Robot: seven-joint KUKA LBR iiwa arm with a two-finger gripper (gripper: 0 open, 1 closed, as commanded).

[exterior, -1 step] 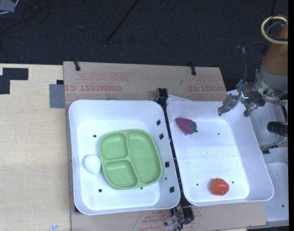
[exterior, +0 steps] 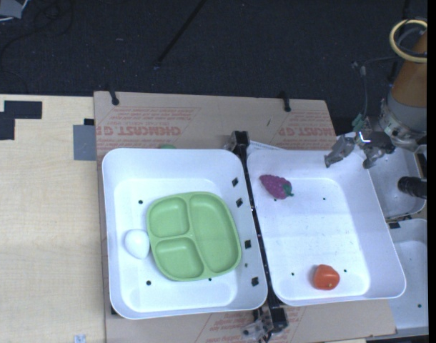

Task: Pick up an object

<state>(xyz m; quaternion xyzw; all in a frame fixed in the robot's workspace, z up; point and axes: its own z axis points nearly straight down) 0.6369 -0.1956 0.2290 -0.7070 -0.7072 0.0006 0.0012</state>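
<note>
Pincer [exterior: 354, 151] hovers open, holding nothing, above the right bin's [exterior: 379, 213] far right corner. Purple toy [exterior: 276, 186] lies near that bin's far edge, closest target. I'd centre over it, descend straight, then close.

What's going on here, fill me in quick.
A grey KUKA arm is out to pick up an object. Its gripper hangs open over the right bin's far right corner, nothing between the jaws. That bin holds a purple toy and an orange-red one. The left bin holds a green divided plate and a white egg.
</note>
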